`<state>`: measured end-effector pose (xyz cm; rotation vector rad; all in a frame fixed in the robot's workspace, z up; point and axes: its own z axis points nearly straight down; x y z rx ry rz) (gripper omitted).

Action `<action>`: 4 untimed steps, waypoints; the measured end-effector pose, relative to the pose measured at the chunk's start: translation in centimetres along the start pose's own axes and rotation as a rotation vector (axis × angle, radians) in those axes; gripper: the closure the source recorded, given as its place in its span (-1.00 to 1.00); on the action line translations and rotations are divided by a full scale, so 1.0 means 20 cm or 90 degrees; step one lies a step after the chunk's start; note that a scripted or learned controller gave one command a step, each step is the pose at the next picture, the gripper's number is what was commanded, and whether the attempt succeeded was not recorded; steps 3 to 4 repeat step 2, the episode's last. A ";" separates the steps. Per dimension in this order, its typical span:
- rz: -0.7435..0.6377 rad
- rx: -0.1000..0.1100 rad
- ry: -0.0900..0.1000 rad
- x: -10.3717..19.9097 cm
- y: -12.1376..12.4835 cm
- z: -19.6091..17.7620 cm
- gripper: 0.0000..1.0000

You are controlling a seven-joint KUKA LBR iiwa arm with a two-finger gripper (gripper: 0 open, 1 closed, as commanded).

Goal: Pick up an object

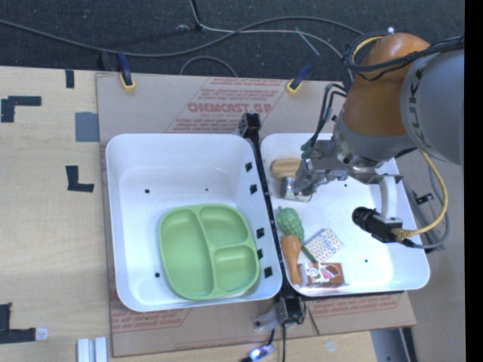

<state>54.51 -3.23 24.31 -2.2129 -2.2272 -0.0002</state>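
- Near edge of the right bin (407,277): a toy carrot (291,256), beside it a patterned packet (323,245).
- Left bin (128,172): a green divided plate (207,250).
- Farther back, the gripper (296,189) hangs low over the right bin beside a tan block (284,167); whether it grips anything cannot be told.

Grey arm (441,104), orange band (381,81)
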 end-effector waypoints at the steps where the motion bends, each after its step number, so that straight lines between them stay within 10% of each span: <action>1: 0.002 0.001 -0.001 0.27 0.02 0.07 1.00; 2: 0.001 0.000 0.000 0.51 -0.03 0.05 1.00; 4: 0.001 0.000 0.000 0.51 -0.03 0.05 1.00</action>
